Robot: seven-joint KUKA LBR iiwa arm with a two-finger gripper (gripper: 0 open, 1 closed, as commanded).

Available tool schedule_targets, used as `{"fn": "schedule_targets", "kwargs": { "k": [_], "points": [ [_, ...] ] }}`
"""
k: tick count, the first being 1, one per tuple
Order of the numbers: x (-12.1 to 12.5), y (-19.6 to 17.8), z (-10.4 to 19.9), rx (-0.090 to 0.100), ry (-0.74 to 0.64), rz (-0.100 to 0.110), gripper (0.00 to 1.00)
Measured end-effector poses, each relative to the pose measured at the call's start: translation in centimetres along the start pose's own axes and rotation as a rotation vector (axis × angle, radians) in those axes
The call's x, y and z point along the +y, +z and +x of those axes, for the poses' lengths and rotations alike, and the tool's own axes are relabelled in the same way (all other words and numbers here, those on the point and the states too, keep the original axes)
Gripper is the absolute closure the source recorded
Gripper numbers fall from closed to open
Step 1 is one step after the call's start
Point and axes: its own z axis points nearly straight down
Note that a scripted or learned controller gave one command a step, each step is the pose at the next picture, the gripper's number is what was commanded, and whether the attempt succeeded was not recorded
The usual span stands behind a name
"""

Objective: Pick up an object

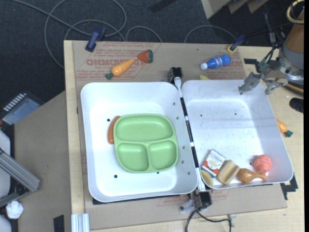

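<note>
While the gripper point(257, 82) hangs at the right bin's point(231, 124) far rim, fingers spread and pinching nothing, your candidates, a pink lump point(263, 163) and a snack box point(213, 162), crowd its near edge, well apart.

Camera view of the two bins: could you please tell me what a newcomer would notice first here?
The bright green three-compartment plastic tray in the left white bin stands out most. Next come the small items crowded in the right white bin's near corner, among them a pink rounded toy. The grey metal gripper sits at that bin's far right corner, apart from them.
</note>
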Motion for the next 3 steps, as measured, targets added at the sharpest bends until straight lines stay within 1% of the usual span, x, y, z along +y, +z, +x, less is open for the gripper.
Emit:
{"fn": "schedule_targets", "kwargs": {
  "k": [1,2,3],
  "points": [
    [0.5,6.6,1.5,0.001,-0.001,0.003,0.00],
    [0.7,5.4,1.4,-0.002,-0.002,-0.002,1.00],
    [2.0,6.8,6.0,0.001,-0.001,0.000,1.00]
  ]
}}
